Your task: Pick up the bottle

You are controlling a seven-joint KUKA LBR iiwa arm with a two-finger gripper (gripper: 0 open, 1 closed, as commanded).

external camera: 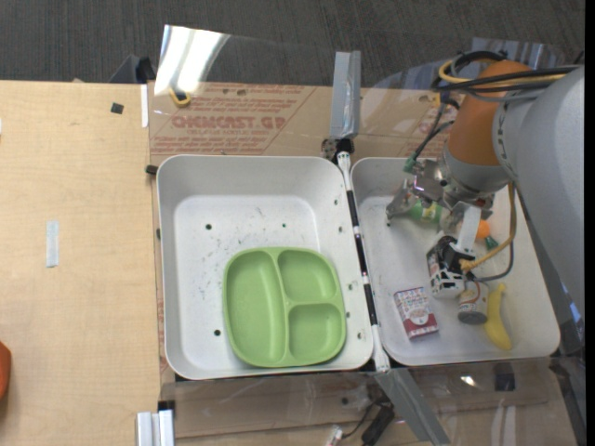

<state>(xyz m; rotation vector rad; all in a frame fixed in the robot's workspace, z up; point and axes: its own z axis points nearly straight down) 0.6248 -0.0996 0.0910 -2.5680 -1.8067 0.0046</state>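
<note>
Gripper [407,201] hangs low over the far left part of the right bin [390,268], at the end of the arm [483,128] reaching in from the right; whether it is open or closed cannot be told from this angle. Just beside it, perhaps touching, lies a green-yellow thing that I take for the bottle [429,212], half hidden by the wrist. The step in hand looks like the grasp itself, with nothing plainly lifted yet. Next, the bottle would need to be firmly caught, then raised straight up clear of the bin wall. Nearer in the same bin lie a box [416,312] and a banana [499,323], well apart from the gripper. Left bin [191,240] holds a green tray [284,307].
</note>
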